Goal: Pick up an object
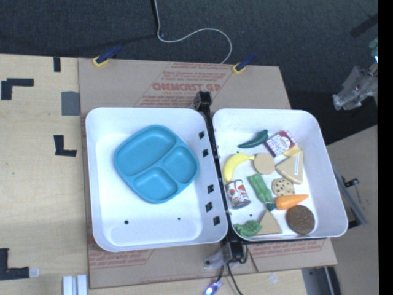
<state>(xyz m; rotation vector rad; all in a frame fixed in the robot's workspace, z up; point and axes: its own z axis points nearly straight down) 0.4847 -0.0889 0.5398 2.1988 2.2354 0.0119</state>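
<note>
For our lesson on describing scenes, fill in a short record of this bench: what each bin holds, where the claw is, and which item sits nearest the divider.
Left bin: a blue divided plate
Right bin: toy foods in a cluster, including a banana, carrot, small can, cookie, brown round patty
Nearest the divider: the banana and the can
Claw: at the view's right edge, outside and above the right bin, holding nothing visible
Base: cardboard sheet under both bins
</note>
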